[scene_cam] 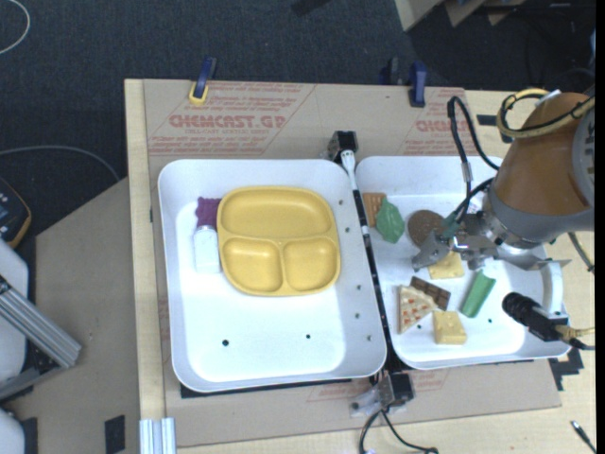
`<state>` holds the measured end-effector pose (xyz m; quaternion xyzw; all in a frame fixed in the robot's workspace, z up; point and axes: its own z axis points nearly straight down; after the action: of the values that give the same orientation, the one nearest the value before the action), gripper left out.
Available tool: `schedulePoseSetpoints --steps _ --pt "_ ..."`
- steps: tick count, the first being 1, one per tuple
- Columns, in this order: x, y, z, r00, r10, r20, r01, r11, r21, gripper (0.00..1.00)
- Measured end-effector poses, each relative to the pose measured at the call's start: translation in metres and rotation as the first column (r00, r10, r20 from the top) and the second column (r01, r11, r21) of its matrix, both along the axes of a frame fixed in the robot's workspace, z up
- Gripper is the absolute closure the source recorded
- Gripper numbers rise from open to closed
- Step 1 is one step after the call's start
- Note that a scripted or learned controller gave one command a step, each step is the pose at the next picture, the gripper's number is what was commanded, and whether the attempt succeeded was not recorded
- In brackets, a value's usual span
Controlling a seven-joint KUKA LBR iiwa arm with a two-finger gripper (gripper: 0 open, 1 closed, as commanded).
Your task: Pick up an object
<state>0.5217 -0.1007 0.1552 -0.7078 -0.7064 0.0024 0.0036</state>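
My gripper (442, 246) hangs low in the right bin (416, 173), reaching in from the right. It is over the near edge of a brown round cookie (423, 224) and just above a pale yellow cheese wedge (448, 269). A green cylinder (477, 294) lies right of the wedge. Below are a pizza slice (410, 308), a brown bar (431, 291) and a yellow cheese block (449, 328). Towards the bin's left wall sit a green rounded piece (389, 221) and an orange cracker (373, 203). Nothing is visibly held in the gripper.
The left bin (274, 348) holds a yellow divided plate (279, 238), with a purple item (207, 210) and a white bottle (205, 250) at its left side. The wall between the two bins (367, 263) runs close to the left of the cracker.
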Motion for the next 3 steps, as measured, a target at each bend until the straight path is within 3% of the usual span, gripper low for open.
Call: schedulePoseSetpoints --steps 1,2,3 --pt "-0.001 0.004 -0.064 1.0 0.001 0.0 -0.001 1.0 0.001 0.0" --pt "-0.002 0.005 -0.071 1.0 0.001 0.004 -0.001 1.0 0.0 0.0" --pt "-0.001 0.004 -0.06 1.0 0.0 0.008 0.0 1.0 -0.001 1.0"
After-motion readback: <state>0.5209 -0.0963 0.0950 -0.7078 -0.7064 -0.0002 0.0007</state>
